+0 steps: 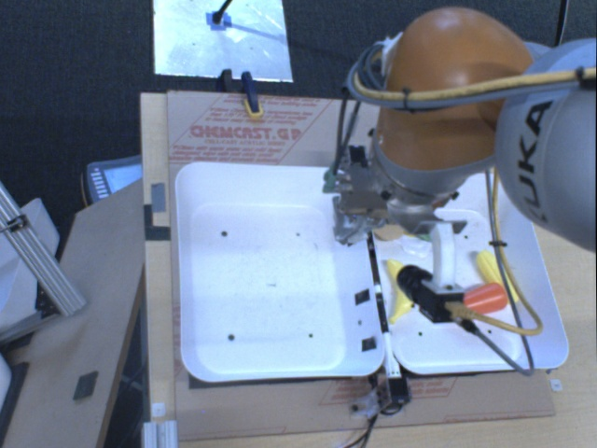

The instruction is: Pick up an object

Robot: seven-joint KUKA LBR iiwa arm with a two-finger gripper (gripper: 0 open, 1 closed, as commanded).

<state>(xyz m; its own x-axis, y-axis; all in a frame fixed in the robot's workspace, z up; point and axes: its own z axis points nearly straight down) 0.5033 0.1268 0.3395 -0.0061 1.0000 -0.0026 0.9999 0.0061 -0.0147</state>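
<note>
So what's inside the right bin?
In the right bin: a left yellow piece, a right yellow piece and an orange-red piece. The arm covers its far half, hiding anything there.

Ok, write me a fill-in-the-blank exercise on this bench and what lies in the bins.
1. The arm reaches into the view from the ____.
2. The orange object lies in the bin on the view's ____.
3. The slim object right next to the orange one is coloured ____.
4. The band above the arm's wrist is coloured ____.

Missing words: right; right; yellow; orange.
</note>
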